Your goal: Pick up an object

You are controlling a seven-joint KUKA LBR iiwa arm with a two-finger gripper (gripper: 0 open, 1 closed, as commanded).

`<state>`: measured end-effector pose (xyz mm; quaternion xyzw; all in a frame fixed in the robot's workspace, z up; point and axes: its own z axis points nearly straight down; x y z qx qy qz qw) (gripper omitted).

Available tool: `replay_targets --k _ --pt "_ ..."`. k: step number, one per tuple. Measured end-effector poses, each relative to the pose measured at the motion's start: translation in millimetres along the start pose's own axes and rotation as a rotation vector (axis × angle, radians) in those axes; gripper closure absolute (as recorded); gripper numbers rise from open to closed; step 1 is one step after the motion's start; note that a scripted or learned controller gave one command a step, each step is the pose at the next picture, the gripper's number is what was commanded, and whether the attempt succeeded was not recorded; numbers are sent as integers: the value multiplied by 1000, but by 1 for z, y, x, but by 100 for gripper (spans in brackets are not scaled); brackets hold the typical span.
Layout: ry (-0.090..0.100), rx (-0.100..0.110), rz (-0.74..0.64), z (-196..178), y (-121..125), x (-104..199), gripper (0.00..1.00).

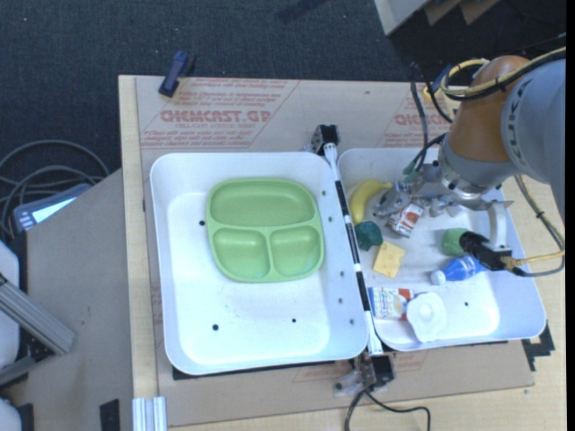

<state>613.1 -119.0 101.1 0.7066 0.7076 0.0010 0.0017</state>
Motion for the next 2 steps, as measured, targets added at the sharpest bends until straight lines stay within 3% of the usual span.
replay_targets --k 1,2 --pt "0 1 1 -9 0 0 100" --pt "3 5 0 -84 -46 86 100"
